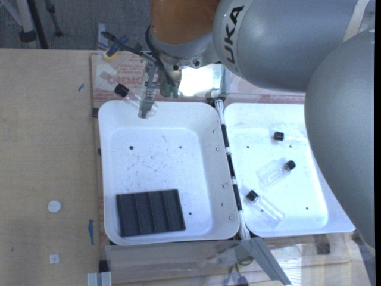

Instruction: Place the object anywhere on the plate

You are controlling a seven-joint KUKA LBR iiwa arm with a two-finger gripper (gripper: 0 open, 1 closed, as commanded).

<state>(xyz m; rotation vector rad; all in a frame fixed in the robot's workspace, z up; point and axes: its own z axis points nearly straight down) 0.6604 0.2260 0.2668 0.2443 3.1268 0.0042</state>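
Currently my claw (147, 103) hangs over the far rim of the left bin (113, 159), at its back-left corner. A clear vial with a black cap (123, 92) sits at the tips, cap pointing away from the bin. It looks to lie between my fingers, so I judge the claw closed on it, though glare blurs the glass body.

Plate (149, 211): dark, ribbed, rectangular, lying flat at the near end of the left bin, well apart from the claw.

Right bin (315, 216) holds 2 more clear vials (275, 171) and a loose black cap (278, 136).

Step in hand, as I read it: carry the vial along the left bin toward the plate.

How to do it well:
- keep clear of the bin rim first
- travel level; grip on smooth glass may slip
- stop over the plate's middle ribs
- go low before letting go, vial lying along a groove, so it cannot roll off.
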